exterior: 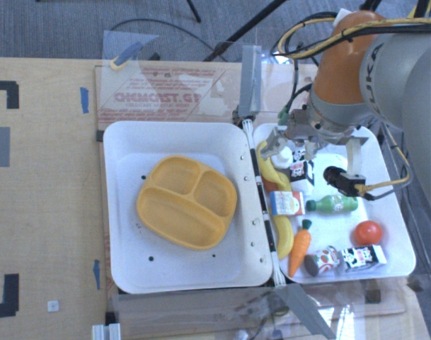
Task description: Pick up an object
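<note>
While gripper (298,152) hangs low over right white bin (395,257), we cannot tell whether it is released or clenched. Nearest target: small black-and-white printed carton (298,168), just below it, beside curved yellow banana (272,173). We advise centring, descending straight. Carton print unreadable; red lettering on clear sheet (158,96) too faint.

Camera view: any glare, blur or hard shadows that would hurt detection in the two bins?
Camera view: lighting is even and soft. The yellow divided plate in the left bin is sharp, with only a faint shadow. The right bin looks bright but keeps detail; tomato and carrot read clearly. The gripper area is cluttered and slightly soft.
</note>
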Tool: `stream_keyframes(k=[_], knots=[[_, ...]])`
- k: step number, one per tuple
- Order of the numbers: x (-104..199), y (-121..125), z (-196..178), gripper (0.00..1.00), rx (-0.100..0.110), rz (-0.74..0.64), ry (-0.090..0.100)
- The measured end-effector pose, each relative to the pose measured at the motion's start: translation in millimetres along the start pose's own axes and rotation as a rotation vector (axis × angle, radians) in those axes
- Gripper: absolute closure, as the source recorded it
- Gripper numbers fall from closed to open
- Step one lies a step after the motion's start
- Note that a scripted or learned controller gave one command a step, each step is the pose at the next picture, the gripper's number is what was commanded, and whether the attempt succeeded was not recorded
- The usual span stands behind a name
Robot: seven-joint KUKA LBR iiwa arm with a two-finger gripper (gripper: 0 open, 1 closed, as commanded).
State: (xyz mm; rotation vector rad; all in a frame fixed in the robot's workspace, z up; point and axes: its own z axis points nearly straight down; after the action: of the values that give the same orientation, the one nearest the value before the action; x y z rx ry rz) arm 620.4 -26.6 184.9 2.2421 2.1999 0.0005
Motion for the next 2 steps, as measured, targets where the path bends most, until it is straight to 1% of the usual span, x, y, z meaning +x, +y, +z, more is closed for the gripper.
stream_keyframes(k=[1,2], knots=[[-65.4,-5.7,62.5,0.0,0.003,0.037,0.0],[-93.3,9.3,99.2,0.0,-0.002,0.009,-0.001]])
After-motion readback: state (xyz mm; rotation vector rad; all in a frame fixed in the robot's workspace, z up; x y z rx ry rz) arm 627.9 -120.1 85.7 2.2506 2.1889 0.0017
